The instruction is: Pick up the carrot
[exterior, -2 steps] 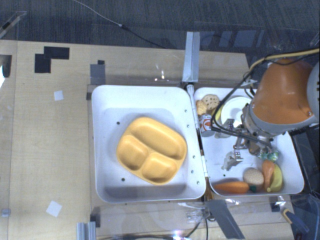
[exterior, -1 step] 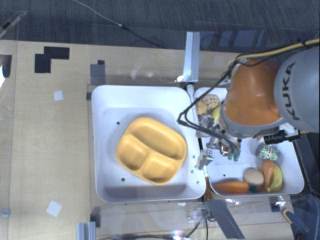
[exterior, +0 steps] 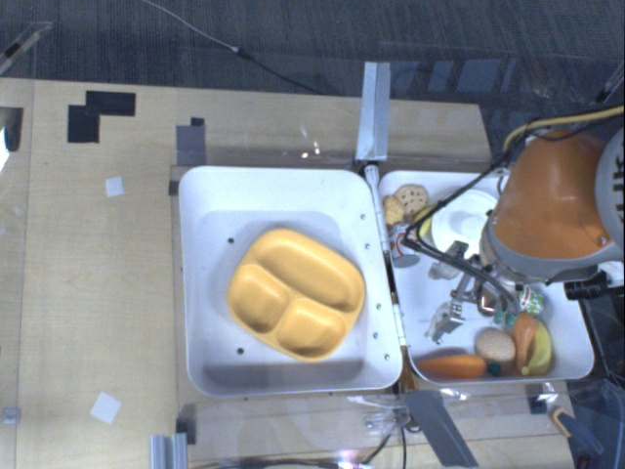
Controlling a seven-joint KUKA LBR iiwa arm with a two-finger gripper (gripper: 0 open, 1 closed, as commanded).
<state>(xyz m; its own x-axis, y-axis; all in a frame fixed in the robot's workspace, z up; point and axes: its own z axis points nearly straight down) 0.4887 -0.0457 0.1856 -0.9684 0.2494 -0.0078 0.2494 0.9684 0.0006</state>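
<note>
The arm [exterior: 557,203] reaches in from the right, claw [exterior: 447,322] pointing downward.

Left bin [exterior: 195,291]: white, holding a yellow divided tray [exterior: 296,292]. Right bin [exterior: 576,360]: white. Carrot [exterior: 452,365]: orange. Cookie [exterior: 411,199]: tan with dark specks. Arm [exterior: 552,203]: orange band, grey beyond. Bench [exterior: 88,291]: pale wood with black squares, upper left of the frame.

One fixed camera looks down on me from above the bench [exterior: 88,262], at a slant, far enough to take in both white bins: the left bin [exterior: 205,213] and the right bin [exterior: 576,360]. My arm [exterior: 552,203] enters from its right.
</note>
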